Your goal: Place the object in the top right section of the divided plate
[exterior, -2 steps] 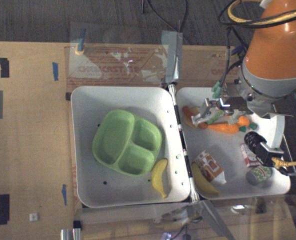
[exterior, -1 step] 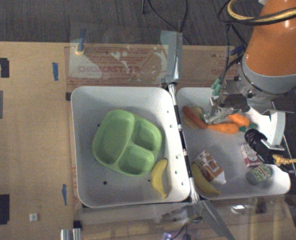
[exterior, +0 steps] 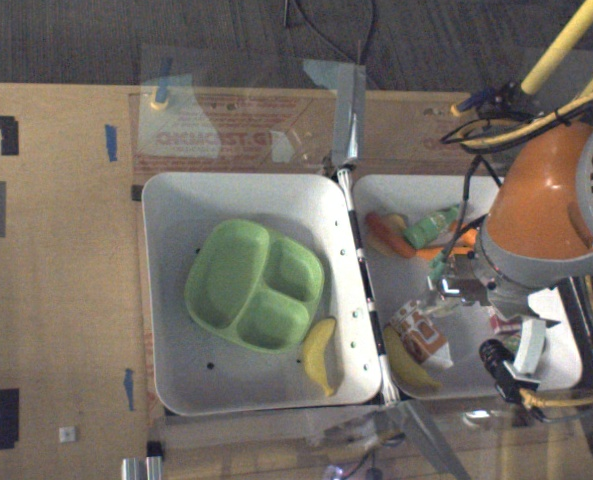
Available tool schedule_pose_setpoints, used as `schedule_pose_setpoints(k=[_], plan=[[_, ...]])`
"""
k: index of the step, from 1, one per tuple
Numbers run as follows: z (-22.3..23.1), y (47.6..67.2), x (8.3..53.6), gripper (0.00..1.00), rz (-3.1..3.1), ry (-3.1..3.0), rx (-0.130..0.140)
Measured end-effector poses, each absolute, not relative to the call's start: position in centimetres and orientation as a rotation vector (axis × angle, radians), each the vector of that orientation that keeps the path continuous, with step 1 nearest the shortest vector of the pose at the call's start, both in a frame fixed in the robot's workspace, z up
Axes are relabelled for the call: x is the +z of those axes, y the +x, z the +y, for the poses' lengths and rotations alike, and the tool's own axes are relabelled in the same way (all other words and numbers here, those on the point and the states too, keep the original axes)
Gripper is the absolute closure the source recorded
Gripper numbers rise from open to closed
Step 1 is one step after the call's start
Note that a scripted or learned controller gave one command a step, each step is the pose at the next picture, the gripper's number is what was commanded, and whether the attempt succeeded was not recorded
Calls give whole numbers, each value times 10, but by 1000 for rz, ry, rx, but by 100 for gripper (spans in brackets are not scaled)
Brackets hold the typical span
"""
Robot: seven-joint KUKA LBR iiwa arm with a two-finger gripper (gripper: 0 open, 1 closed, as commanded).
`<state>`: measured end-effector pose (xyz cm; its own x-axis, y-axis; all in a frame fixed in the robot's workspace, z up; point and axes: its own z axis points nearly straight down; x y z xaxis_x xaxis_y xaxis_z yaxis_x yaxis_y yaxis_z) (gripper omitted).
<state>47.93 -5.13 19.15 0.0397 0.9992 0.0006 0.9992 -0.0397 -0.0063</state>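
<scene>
Grey arm [exterior: 546, 218] bent over right bin [exterior: 566, 368] | pincer [exterior: 444, 293] low, beside carton [exterior: 423, 331]

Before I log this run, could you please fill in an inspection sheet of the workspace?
Surface: wooden bench bearing two white bins, left bin and right bin.
Job's things: green divided plate in left bin; banana beside it, off the plate.
Clutter: carrot, green bottle, carton, second banana in right bin.
Grippers: gripper over right bin.
Cables: yellow and black cables by the arm.
Surroundings: dark carpet.
</scene>
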Motion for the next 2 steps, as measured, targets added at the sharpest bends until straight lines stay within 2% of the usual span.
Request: schedule_pose_setpoints(k=[1,2], plan=[[-33,543,250,100,-2024,-2400,7],[-101,496,211,100,-1945,-2461,8]])
